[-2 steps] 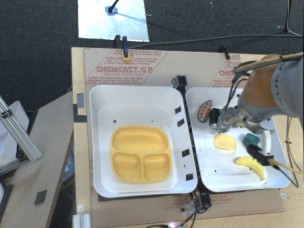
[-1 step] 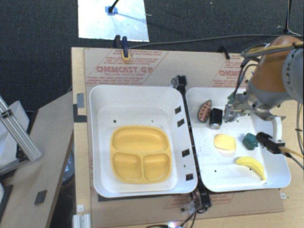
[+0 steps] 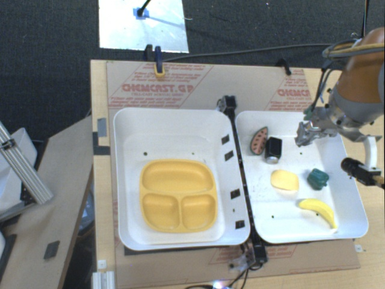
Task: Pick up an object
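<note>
The tool (image 3: 305, 133) hangs at the upper right of the frame, over the upper part of the right bin (image 3: 349, 188). I cannot tell how the tool is set. Left of it, a black object (image 3: 274, 149) lies just beside a slice of watermelon (image 3: 259, 140). Below the tool, a pale yellow piece (image 3: 284, 180) lies near a dark green block (image 3: 317, 178). A banana (image 3: 318, 211) lies lower in the same bin, apart from them. The left bin (image 3: 132, 137) holds a yellow tray (image 3: 178, 195) with three compartments. Both bins stand on the table (image 3: 180, 83).
</note>
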`<state>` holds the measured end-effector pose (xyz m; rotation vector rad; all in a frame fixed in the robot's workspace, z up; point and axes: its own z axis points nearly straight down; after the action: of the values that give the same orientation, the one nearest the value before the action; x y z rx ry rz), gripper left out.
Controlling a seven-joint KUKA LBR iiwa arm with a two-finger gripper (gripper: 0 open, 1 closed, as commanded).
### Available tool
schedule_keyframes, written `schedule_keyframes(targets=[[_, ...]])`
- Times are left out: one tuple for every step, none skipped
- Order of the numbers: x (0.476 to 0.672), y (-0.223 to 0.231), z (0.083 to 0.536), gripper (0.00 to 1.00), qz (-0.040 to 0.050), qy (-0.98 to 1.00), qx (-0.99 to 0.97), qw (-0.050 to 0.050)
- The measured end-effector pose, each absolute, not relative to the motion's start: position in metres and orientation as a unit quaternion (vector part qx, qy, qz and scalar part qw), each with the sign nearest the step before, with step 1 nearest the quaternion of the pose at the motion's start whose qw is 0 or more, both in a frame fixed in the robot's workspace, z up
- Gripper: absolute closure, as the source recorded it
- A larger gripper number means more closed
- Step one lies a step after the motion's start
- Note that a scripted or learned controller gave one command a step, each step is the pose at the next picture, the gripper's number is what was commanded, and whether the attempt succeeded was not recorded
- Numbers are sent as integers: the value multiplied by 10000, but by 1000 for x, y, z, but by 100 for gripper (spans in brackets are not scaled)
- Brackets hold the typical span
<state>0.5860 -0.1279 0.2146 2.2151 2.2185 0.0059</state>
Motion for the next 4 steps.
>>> schedule_keyframes(targets=[[587,-128,238,100,12,7084,7058,16],[596,-65,241,100,17,7108,7034,5],[609,-13,229,100,14,7106,7036,4],[622,46,238,100,24,7109,7033,2]])
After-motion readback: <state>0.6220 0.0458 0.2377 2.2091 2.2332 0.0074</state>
